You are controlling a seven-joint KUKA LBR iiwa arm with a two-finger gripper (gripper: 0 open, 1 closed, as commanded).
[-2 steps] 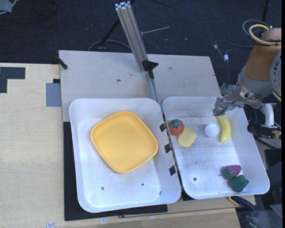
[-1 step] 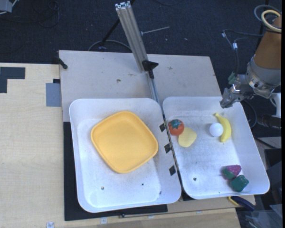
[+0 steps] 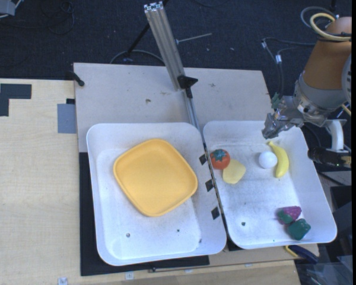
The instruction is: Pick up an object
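Observation:
The right bin [image 3: 255,218] holds a red tomato with a green top [image 3: 220,157], a pale yellow piece [image 3: 234,172], a white ball [image 3: 267,160], a yellow banana [image 3: 280,159], a purple piece [image 3: 291,213] and a dark green piece [image 3: 298,228]. My gripper [image 3: 272,129] hangs over the bin's far right corner, just above the banana's top end. Nothing shows between its fingers.
The left bin [image 3: 115,242] carries a yellow square plate [image 3: 155,176]. A metal rail [image 3: 166,37] slants down from the back to the divider between the bins. Cables lie on the dark floor behind the bench.

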